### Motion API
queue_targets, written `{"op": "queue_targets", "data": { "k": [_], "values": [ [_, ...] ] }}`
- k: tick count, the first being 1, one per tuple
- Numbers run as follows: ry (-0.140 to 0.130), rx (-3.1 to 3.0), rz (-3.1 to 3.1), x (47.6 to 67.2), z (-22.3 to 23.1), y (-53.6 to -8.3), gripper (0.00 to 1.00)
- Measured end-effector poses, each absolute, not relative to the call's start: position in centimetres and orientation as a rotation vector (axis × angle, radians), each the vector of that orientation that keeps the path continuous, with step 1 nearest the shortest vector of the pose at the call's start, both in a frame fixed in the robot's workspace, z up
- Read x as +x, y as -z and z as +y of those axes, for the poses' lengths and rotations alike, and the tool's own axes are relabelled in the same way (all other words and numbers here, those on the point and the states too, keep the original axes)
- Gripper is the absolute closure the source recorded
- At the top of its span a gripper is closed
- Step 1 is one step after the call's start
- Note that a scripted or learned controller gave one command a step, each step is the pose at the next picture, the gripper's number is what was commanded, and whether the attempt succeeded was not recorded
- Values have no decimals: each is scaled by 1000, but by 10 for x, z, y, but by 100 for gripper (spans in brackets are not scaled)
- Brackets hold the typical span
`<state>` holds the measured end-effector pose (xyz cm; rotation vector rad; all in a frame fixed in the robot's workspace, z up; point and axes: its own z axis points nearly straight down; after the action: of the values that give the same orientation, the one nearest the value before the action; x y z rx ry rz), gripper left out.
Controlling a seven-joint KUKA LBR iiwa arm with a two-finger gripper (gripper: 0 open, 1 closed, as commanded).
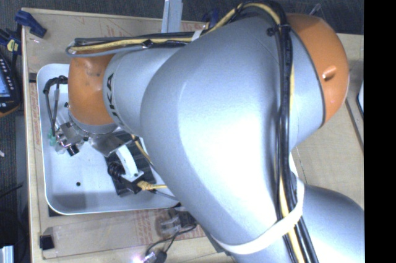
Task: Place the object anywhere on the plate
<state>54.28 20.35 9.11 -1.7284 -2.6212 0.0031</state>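
Observation:
The grey arm [235,125] reaches in from the right and covers most of the bench. Its orange wrist band [90,94] hangs over the left white bin [49,194]. Below the band, my gripper [63,142] sits low by the bin's left wall, small and partly hidden by cables. A small green bit [51,138] shows right beside the gripper, and I cannot tell what it is or whether it is held. On the bin floor in front of the gripper lies a tiny dark speck [78,184].
A blue clamp [30,21] sits on the bench's far left corner. A dark device [6,88] lies off the left edge. A grey metal post [173,8] stands at the back. The arm hides the right bin.

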Motion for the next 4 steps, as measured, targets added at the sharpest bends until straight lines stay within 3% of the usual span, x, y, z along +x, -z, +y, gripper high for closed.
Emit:
{"op": "queue_targets", "data": {
  "k": [1,2,3,4],
  "values": [
    [-5,-2331,-2104,553,130,-201,100],
    [-6,-2432,-1983,574,138,-240,100],
    [2,-2354,-2079,519,142,-387,100],
    [-11,-2663,-1662,475,220,-299,100]
  ]
}}
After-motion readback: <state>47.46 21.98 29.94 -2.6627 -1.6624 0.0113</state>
